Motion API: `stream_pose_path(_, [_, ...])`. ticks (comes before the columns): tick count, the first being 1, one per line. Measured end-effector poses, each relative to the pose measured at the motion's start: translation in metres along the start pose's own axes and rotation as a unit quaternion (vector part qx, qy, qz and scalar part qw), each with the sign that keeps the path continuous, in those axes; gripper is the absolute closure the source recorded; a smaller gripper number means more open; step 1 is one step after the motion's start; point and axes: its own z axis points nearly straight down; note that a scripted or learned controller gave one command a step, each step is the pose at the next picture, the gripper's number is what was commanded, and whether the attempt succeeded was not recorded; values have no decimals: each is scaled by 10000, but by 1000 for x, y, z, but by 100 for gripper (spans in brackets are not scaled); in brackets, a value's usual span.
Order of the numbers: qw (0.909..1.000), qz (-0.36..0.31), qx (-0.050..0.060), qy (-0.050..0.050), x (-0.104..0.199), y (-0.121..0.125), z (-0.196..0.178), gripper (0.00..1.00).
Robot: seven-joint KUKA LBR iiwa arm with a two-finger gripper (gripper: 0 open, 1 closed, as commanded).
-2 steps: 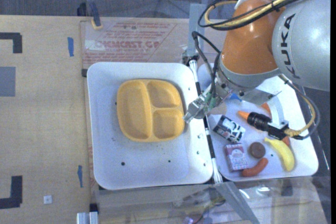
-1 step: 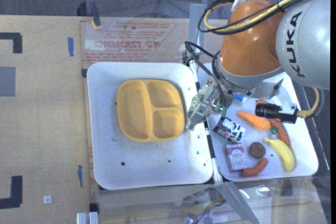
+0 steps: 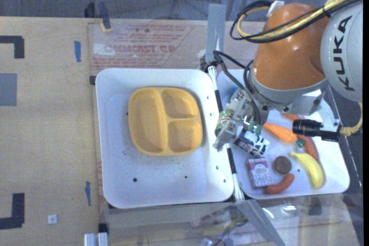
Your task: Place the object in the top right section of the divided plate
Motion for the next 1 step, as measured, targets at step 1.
stream_pose_path(1, [10000, 47, 1, -3, -9, -45, 53, 100])
